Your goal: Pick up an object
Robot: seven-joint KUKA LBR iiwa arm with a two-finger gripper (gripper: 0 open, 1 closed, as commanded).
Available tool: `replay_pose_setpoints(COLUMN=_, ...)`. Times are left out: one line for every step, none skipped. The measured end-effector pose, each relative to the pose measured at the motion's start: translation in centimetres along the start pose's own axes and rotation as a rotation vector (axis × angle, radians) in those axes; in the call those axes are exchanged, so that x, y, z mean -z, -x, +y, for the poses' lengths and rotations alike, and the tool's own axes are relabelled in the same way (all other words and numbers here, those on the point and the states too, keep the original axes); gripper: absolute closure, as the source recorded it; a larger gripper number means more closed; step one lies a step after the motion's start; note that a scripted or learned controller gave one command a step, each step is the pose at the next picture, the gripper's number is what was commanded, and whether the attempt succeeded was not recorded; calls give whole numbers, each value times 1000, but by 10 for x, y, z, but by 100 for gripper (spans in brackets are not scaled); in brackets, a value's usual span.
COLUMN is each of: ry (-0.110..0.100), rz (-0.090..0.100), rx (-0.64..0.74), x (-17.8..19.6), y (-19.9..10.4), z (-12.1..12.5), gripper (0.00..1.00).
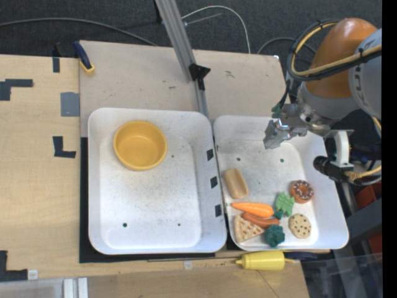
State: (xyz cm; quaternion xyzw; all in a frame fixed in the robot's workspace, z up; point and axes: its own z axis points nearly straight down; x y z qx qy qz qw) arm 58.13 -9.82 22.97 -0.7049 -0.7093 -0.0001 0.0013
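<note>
- I've got the claw (pixel 275 136) hanging over the upper part of the right bin (pixel 248 132), nothing between its fingers; I can't tell how wide it stands.
- Below it, lower right of the frame, the food sits clustered: bread roll (pixel 235 182), carrot (pixel 253 209), pizza slice (pixel 247 230), two broccoli bits (pixel 285 203) (pixel 273 235), donut (pixel 301 191), cookie (pixel 300 226).
- Carrot lies just above the pizza slice, roll apart to the upper left.
- Left bin (pixel 149 228) holds a yellow bowl (pixel 140 144), upper left corner.
- Mustard bottle (pixel 263 261) lies on the counter (pixel 37 166), bottom edge.
</note>
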Motion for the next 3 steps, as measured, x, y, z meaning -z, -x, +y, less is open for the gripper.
replay_pose_setpoints(ry=-1, rz=-1, rx=0, x=-10, y=-52, z=-1, gripper=100)
replay_pose_setpoints(ry=0, rz=0, rx=1, x=-5, y=-105, z=2, gripper=100)
replay_pose_setpoints(ry=-2, rz=-1, rx=1, x=-12, y=-164, z=-3, gripper=100)
